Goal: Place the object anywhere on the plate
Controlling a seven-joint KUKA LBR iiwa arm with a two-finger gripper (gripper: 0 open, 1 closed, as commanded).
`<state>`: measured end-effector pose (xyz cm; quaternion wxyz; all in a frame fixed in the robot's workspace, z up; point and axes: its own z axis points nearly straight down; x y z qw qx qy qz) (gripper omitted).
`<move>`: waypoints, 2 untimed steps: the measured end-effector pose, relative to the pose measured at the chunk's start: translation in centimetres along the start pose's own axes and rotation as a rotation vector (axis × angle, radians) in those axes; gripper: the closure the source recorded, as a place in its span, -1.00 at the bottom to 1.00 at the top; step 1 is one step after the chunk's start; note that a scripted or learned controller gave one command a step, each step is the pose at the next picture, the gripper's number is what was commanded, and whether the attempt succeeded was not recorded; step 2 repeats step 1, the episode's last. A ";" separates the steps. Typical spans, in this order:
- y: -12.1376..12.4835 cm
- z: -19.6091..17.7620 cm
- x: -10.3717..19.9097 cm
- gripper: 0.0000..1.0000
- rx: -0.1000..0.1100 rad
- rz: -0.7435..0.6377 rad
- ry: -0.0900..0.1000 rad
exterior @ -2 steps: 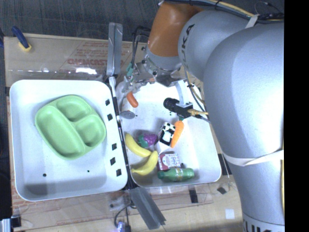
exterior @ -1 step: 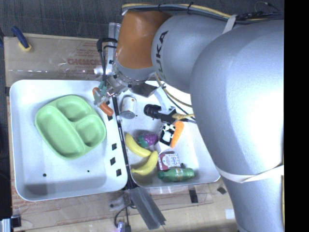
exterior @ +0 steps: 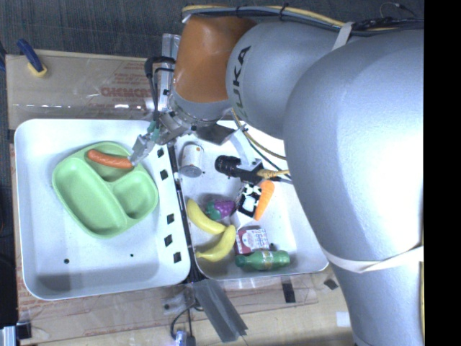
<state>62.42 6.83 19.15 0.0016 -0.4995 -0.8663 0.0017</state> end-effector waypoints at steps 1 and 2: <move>0.0 0.0 0.0 -1.00 0.001 -0.146 0.001; 0.0 0.0 0.0 -1.00 0.001 -0.146 0.001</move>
